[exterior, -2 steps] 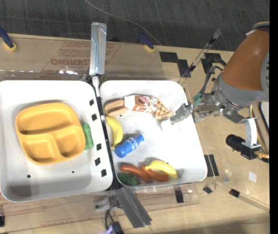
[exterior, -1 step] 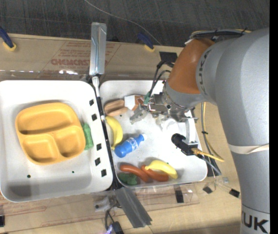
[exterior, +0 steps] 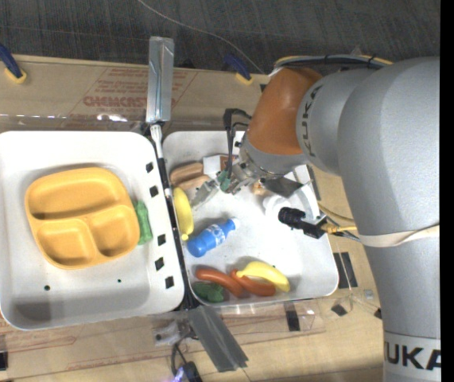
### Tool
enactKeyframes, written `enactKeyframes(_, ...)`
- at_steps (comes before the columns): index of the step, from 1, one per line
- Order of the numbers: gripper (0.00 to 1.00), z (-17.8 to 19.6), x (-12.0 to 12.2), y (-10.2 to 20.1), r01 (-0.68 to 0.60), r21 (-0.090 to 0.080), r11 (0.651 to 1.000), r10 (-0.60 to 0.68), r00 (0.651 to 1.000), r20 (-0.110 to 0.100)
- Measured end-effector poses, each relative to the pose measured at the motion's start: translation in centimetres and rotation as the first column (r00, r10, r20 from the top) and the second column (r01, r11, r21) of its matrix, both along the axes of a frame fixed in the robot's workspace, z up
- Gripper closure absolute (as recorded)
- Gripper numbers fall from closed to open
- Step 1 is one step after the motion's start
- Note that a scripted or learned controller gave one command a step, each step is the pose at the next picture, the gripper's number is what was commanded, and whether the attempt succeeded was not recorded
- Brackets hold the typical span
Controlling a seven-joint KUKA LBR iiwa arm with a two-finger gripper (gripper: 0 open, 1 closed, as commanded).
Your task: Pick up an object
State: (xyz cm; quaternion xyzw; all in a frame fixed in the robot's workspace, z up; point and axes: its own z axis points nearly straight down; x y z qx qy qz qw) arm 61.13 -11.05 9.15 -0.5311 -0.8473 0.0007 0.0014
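Note:
My gripper (exterior: 228,178) is low over the back of the right bin (exterior: 314,265), under the orange wrist band. It hangs right beside a brown bun-shaped item (exterior: 185,173) and a tan piece (exterior: 200,189). Its tip is cluttered with dark and green parts, and I cannot make out anything held in it. A blue bottle (exterior: 210,238) lies in the bin's middle. A yellow banana-like piece (exterior: 182,211) rests against the left wall.
At the right bin's front lie a red sausage-like item (exterior: 225,281), a yellow toy (exterior: 265,274) and a green piece (exterior: 208,292). The left bin (exterior: 20,305) holds a yellow divided tray (exterior: 79,213) with a green item (exterior: 143,221) beside it. The arm covers the right bin's far right side.

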Motion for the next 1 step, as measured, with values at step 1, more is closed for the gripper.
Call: enactKeyframes(1, 0.00, 3.56, 3.64, -2.09, 0.202, -0.001, 0.979, -0.202, 0.979, -0.014)
